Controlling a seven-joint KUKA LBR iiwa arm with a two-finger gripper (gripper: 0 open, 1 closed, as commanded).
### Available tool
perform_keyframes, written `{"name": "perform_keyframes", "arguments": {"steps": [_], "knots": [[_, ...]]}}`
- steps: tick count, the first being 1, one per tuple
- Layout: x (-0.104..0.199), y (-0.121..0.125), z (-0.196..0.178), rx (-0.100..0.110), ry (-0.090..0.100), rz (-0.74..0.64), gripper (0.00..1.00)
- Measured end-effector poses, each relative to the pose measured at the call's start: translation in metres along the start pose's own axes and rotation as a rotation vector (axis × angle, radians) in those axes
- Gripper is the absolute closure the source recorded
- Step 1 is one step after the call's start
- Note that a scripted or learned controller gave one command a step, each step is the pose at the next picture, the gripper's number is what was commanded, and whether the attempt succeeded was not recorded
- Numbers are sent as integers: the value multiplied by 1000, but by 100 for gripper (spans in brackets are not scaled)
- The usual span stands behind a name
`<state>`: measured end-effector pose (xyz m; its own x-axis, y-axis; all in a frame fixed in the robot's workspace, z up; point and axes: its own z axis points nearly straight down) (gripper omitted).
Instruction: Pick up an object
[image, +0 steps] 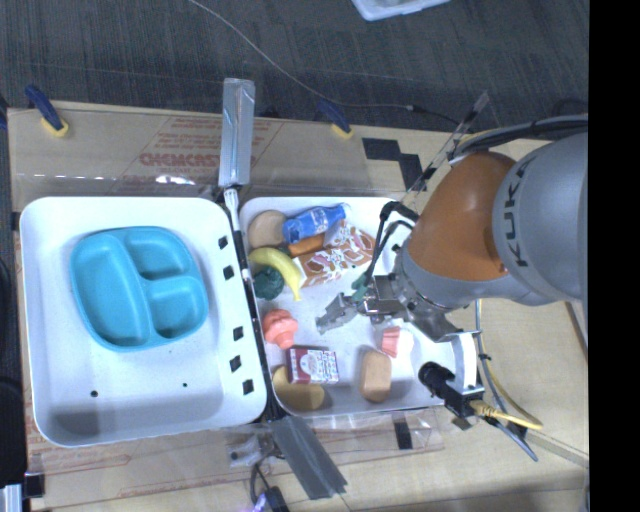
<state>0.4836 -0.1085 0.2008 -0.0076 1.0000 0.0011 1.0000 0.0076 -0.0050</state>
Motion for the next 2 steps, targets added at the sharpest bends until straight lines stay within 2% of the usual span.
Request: {"name": "perform_keyframes", "arguments": {"steps": [1,2], "knots": [[-73,13,15,-3,-2,-14,0],[-94,-4,92,-4,0,-13,0]]}}
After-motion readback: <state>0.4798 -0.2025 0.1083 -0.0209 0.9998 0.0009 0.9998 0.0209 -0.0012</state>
